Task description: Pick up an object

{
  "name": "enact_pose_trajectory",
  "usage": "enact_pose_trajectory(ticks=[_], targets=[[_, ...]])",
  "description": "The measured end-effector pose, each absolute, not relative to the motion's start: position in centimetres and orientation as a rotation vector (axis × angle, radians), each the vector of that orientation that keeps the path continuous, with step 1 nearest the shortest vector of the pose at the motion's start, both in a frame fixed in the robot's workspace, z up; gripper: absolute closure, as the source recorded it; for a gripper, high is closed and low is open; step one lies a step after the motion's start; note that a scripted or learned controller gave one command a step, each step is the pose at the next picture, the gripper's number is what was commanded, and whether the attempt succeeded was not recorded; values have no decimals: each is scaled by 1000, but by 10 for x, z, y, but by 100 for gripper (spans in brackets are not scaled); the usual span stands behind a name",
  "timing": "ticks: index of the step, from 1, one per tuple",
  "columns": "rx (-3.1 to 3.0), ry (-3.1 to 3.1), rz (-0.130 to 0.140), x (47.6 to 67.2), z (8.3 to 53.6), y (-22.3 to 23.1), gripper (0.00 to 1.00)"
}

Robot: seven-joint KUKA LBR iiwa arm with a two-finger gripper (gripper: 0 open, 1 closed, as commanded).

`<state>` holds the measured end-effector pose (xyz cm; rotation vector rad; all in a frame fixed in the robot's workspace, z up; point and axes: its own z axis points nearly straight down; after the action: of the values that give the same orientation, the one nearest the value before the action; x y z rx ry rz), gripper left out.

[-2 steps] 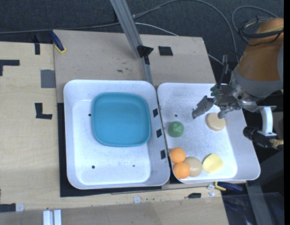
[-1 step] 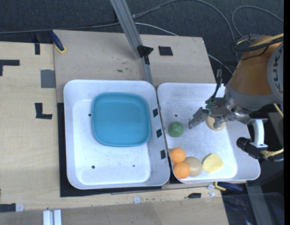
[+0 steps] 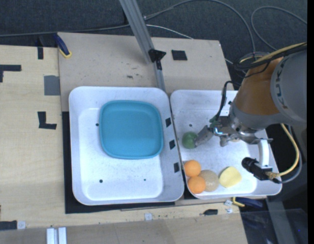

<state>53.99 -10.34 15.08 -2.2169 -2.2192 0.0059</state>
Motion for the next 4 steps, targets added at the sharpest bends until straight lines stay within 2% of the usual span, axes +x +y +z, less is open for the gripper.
enact_pose_trajectory(ticks=[1,2,4], targets=[[-2220,-2221,2,536,91,-108,0],[-2220,-2222,0,537,103,-108,100],[-2223,-2223,-3,529,188,-110,100]])
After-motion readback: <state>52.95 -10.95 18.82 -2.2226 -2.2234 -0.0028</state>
